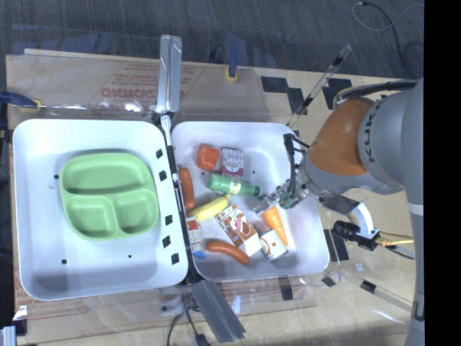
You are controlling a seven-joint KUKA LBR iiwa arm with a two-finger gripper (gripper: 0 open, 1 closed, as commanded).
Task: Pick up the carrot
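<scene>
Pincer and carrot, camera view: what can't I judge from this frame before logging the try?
- Pincer: small and dark against clutter, so its state and any contact with the carrot cannot be told.
- Carrot: its lower end meets a small carton; whether it lies on or beside it is unclear.
- Carton labels: too small to read.
- Arm: cut off by the right edge.
- Right bin: its right wall is partly hidden under the arm.

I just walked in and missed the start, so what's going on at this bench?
A grey KUKA arm reaches in from the right, and its gripper is low in the right bin, just above the top end of the carrot. The carrot lies among other toy food: a green bottle, a banana, sausages and small cartons. Nothing looks lifted yet. The left bin holds a green divided tray.
</scene>
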